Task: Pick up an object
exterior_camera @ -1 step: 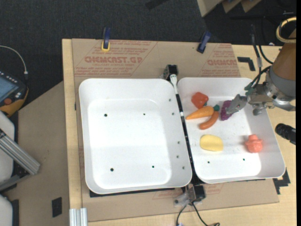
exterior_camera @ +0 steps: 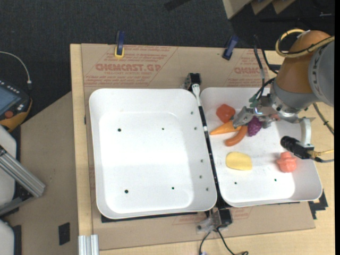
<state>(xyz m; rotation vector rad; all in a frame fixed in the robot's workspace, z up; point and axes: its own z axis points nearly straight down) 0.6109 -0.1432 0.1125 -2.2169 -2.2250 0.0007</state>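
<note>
The gripper (exterior_camera: 248, 119) hung low in the right-hand bin (exterior_camera: 265, 187), just by the purple object (exterior_camera: 255, 127); whether it was open or closed could not be told. Nothing appeared lifted, so grasp and lift were judged not yet done.

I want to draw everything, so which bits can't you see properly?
- Purple thing, camera view: the gripper covers part of it, so its full shape is hidden.
- Arm, camera view: cut off by the right edge.
- Pink thing, camera view: too small and blurry to name.
</note>
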